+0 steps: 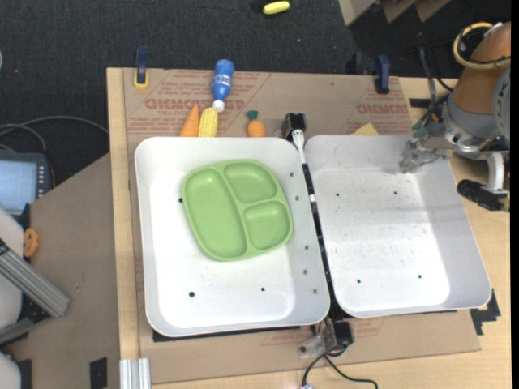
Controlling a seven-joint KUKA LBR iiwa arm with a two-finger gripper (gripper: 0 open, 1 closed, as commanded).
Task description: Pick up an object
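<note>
Green divided plate point(238, 209) is the only pickable object, lying flat in left bin point(162, 298). Hand point(415, 154) hangs over right bin's point(438, 290) far-right corner; grip state unreadable. Best approach: cross left, pinch plate's raised rim.

Robot arm point(478, 96), one unit: a rounded orange band is showing at the upper part, ringed by a pale yellowish edge. Below it a broad grey cylindrical segment is tapering to a lighter silver-grey wrist flange. Dark cables are running along the left side of the body. A small metallic grey gripper point(412, 159) is projecting from the wrist. A black fitting is sticking out beneath the wrist housing.
</note>
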